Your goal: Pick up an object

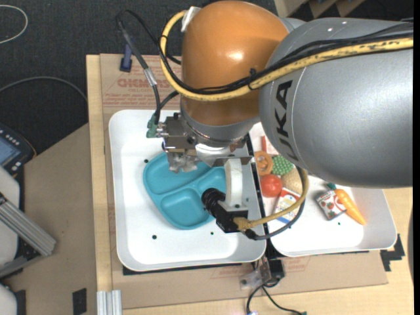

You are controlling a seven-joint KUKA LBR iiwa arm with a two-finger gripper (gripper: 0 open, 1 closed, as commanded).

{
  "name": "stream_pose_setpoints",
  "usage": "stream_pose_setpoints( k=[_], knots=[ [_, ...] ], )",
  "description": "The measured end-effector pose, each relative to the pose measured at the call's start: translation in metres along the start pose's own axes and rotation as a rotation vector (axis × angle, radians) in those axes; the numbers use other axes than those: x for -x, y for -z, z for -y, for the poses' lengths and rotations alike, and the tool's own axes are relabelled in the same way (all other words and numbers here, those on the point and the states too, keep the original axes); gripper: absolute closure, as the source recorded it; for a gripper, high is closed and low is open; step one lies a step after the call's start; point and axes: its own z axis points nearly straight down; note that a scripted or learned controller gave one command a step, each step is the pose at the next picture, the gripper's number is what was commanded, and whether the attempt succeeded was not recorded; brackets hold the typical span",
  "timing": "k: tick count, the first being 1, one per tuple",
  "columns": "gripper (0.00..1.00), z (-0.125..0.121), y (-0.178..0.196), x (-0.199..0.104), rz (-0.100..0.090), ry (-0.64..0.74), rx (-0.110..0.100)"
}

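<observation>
**A:** Where is the arm, and what are its jaws doing?

**B:** The grey KUKA arm with its orange dome-shaped band (226,51) reaches in from the right and hangs low over the left shallow white plastic bin (128,195). The two-finger gripper (197,166) lies under the wrist, and the wrist hides it — whether the jaws are released or clenched, I cannot tell.

**A:** What lies beneath them?

**B:** A turquoise plastic divided dish (180,199) with rounded compartments. It rests flat on the floor of the left bin, right below the jaws and spreading out toward the viewer and to the left of them. The wrist covers its far edge, so contact cannot be judged.

**A:** Anything else close to the jaws?

**B:** To their right, across the wall between the bins, the right shallow white bin (367,241) holds a cluster of small toy foods: a red round tomato-like piece (271,186), a green bumpy piece (282,165) just behind it, and an orange ring-shaped piece (264,163) beside that. Farther right, well apart from the jaws, lie a small orange carrot-shaped toy (350,207) and a small printed box (330,204), just beside each other.

**A:** And cabling?

**B:** A yellow-and-black cable (289,64) loops around the orange band; a black connector (220,210) sits just in front of the jaws, above the dish.
</observation>
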Motion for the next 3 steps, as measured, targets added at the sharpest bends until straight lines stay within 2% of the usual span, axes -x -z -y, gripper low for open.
stream_pose_setpoints(
  k=[1, 2, 3],
  knots=[
    [1.00, 0.011, 0.172, 0.015, -0.010, -0.002, 0.026],
    [1.00, 0.013, 0.024, 0.001, 0.006, -0.004, -0.009],
    [1.00, -0.044, -0.178, 0.004, 0.007, -0.007, -0.009]
  ],
)
